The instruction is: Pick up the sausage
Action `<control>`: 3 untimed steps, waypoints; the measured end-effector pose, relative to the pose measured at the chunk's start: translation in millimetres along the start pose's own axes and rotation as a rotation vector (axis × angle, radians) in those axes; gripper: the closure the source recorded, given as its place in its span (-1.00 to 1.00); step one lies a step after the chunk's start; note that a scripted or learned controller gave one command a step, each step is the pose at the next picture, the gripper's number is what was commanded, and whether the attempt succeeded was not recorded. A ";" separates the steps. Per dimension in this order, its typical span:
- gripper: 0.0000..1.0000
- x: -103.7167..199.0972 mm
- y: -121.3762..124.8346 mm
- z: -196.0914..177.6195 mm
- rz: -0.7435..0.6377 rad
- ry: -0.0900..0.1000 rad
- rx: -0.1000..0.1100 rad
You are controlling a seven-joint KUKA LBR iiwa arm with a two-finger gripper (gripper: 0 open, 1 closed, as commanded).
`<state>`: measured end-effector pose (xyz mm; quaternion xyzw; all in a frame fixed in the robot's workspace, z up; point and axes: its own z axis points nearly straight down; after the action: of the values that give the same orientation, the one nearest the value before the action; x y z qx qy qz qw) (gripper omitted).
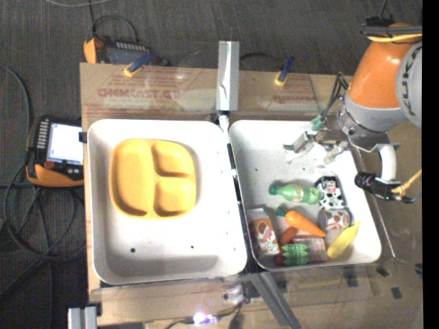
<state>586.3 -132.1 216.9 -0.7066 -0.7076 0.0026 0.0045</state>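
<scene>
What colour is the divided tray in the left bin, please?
Yellow-orange; the divided tray shows clearly in the camera view.

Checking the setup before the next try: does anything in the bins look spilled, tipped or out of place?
Nothing stands out. The yellow tray sits flat in the left bin. The toy food lies piled in the right bin's near corner, none over the rim. The gripper is above that bin's far end.

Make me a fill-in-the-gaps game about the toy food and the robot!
1. The yellow tray lies in the ____ bin.
2. The carrot's colour is ____.
3. The banana lies in the same bin as the green ____.
4. The gripper hangs over the ____ bin.

Missing words: left; orange; bottle; right
</scene>
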 end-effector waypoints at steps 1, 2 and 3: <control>-1.00 32.4 19.2 128.9 -0.030 -0.005 -0.013; -1.00 34.9 8.1 128.1 0.018 -0.004 -0.024; -1.00 36.8 31.7 128.9 0.190 -0.002 -0.013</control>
<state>616.6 -94.9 87.8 -0.7704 -0.6376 -0.0009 -0.0009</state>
